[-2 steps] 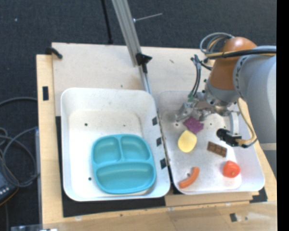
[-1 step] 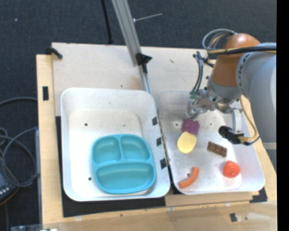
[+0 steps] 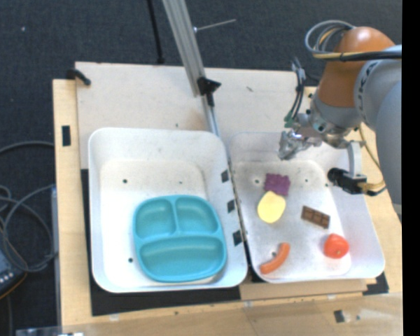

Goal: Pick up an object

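Dark carpet surrounds the pale counter (image 3: 147, 96), which bears two white bins; the left bin (image 3: 105, 152) holds a teal divided plate (image 3: 177, 238); the jaws (image 3: 288, 148) hang over the far edge of the right bin (image 3: 364, 254), and whether they are parted or closed I cannot tell; nothing is seen held. Nearest, just below them and slightly toward the plate, lies a purple block (image 3: 277, 183); a yellow piece (image 3: 271, 207) sits just beyond it; a brown bar (image 3: 315, 217), red ball (image 3: 336, 246) and orange sausage (image 3: 276, 257) lie farther off.

A single fixed camera looks down at a slant from above the pale wooden bench (image 3: 147, 96), far enough to take in both shallow white bins (image 3: 105, 187) across the frame's middle, dark carpet along the top.
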Robot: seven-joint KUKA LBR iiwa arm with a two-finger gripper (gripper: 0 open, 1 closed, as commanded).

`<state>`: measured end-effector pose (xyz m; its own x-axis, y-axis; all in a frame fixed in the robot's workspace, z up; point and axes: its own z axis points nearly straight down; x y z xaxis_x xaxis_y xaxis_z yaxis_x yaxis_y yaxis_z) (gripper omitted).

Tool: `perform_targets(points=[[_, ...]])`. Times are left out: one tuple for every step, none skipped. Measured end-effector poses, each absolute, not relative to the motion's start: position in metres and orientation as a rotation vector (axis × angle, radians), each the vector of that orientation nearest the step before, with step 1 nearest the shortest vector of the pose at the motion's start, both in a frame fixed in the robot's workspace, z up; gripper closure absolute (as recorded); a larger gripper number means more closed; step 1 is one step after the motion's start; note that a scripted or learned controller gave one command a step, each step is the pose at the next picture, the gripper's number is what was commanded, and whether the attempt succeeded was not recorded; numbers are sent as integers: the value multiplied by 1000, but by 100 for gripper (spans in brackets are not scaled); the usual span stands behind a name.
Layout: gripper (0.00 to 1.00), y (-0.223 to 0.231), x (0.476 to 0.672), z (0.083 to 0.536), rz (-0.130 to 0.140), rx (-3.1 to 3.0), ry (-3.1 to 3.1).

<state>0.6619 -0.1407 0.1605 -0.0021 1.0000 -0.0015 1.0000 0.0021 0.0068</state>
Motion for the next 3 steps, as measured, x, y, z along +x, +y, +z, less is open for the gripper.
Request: perform_targets(points=[[100, -135, 665, 223, 7, 2212, 2220], [100, -136, 666, 272, 6, 2212, 2222], [100, -88, 643, 268, -1, 2216, 2227]])
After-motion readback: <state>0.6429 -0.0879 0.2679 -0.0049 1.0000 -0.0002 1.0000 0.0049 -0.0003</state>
